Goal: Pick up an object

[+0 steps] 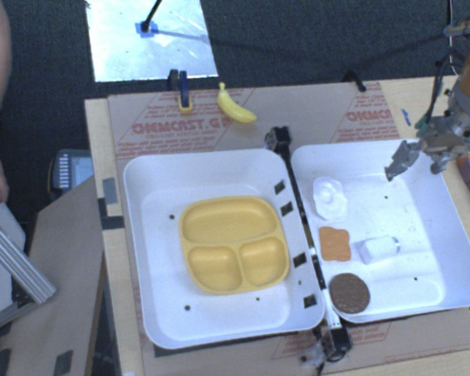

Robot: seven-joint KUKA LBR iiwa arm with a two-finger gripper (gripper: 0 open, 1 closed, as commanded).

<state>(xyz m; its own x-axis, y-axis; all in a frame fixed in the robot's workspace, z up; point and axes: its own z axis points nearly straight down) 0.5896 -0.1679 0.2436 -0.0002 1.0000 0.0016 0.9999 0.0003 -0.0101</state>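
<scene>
Bins (216, 164), 2, tray (231, 243), 1, tool (420, 159) open

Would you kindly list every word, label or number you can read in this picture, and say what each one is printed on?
"CHEMCAST" in red, on the brown protective sheet under the bins, above the left bin; the letters after it are hidden by the banana.
The same red print repeats above the right bin, too blurred to read.
Nothing else legible.

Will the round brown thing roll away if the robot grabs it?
Probably not. The round brown thing looks flat like a cookie and lies on its face in the right bin, so it should slide rather than roll. It sits low, so the pincer may struggle to get under its edge. It might crumble if squeezed.
</scene>
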